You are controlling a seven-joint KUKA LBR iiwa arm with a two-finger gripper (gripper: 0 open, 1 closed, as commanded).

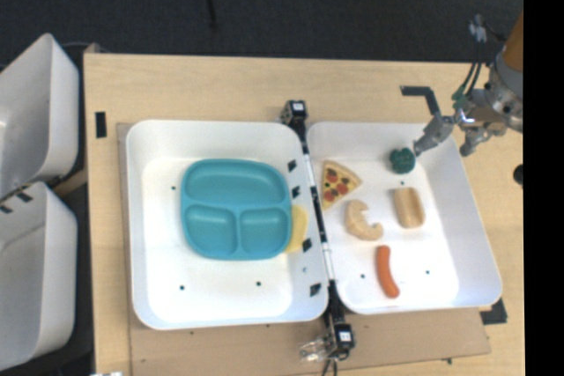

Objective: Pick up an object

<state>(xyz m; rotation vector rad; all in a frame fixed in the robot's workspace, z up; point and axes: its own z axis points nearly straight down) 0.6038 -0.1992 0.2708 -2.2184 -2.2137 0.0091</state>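
Fingers (448, 139) spread apart over right bin's far rim (370, 126), just beside green object (403, 159), grasping nothing.

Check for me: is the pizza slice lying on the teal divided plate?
No, the pizza slice lies in the right bin near the divider, while the teal plate sits in the left bin.

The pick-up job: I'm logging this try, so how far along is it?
Nothing looks picked yet. The small dark green round toy, pizza slice toy, tan croissant-shaped piece, bread-coloured bun and red sausage all lie in the right white bin. The gripper is beside the green toy. Grasping and lifting remain.
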